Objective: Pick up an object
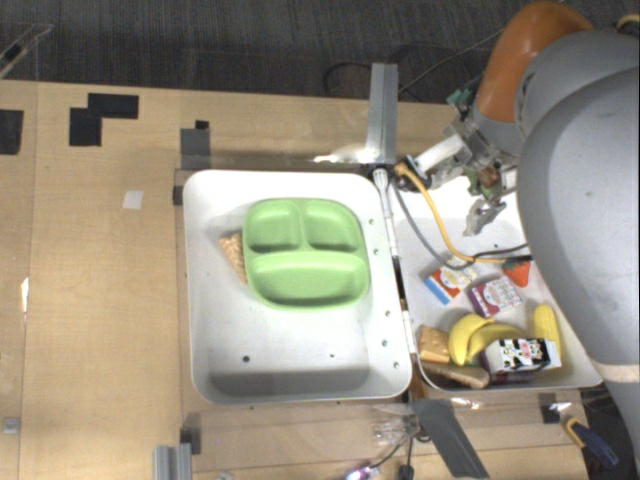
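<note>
The grey arm (585, 198) hides much of the right white bin (500, 380) (gripper (483, 211) state: can't tell); one green sectioned plastic tray (303, 251) at nine o'clock.

Left bin: a green divided tray (304, 252) lies flat at centre, three compartments facing up, its left edge overlapping a tan textured item (233, 255). Right bin, near end: a yellow banana (472, 334) lies curved, touching a black-and-white carton (520, 357) to its right and a tan bread-like piece (434, 345) to its left. Farther back lie a purple packet (494, 294) and a small blue-and-white packet (441, 286).
</note>
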{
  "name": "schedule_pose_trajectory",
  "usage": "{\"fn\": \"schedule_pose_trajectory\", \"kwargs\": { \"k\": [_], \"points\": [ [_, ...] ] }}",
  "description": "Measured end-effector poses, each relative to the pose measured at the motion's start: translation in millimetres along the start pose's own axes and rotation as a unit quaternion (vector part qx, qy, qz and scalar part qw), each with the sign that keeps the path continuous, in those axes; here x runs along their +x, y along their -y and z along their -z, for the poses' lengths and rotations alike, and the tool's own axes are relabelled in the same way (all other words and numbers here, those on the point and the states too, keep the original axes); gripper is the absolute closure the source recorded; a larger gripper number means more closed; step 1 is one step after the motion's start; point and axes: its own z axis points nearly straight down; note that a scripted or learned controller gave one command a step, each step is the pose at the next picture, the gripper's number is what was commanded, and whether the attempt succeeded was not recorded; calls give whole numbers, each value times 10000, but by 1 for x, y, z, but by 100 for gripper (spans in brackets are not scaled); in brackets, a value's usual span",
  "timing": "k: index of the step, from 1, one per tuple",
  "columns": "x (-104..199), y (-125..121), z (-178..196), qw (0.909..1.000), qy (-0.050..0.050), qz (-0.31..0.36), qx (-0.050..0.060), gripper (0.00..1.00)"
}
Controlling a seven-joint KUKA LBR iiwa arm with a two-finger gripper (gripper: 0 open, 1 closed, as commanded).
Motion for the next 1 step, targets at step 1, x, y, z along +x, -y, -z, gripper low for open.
{"fn": "schedule_pose_trajectory", "kwargs": {
  "k": [1],
  "points": [
    [-19,-41,-54,10000,18,59,8,0]
  ]
}}
